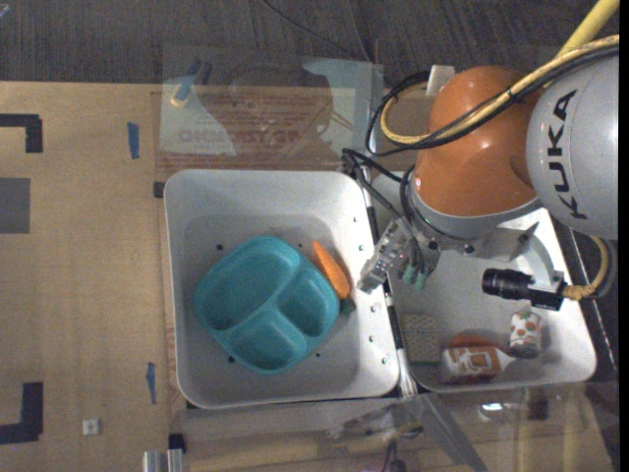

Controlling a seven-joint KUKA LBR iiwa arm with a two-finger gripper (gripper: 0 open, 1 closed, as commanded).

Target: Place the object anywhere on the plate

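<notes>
The orange carrot [332, 268] leans on the right rim of the teal plate [265, 305] in the left bin [197, 205]. The tool [393, 262] hangs near it, its finger state unclear.

- The grey arm [580, 155] reaches in from the bench's right edge, its orange band [472, 155] above the wrist.
- The hand [398, 264] points down-left near the bench's middle, its finger state unclear.

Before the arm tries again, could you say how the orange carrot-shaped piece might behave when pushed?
The orange piece looks rounded and tapered, so it may roll or pivot. It leans on the teal plate's rim, so a nudge could tip it in or off. It looks small, probably light.
</notes>
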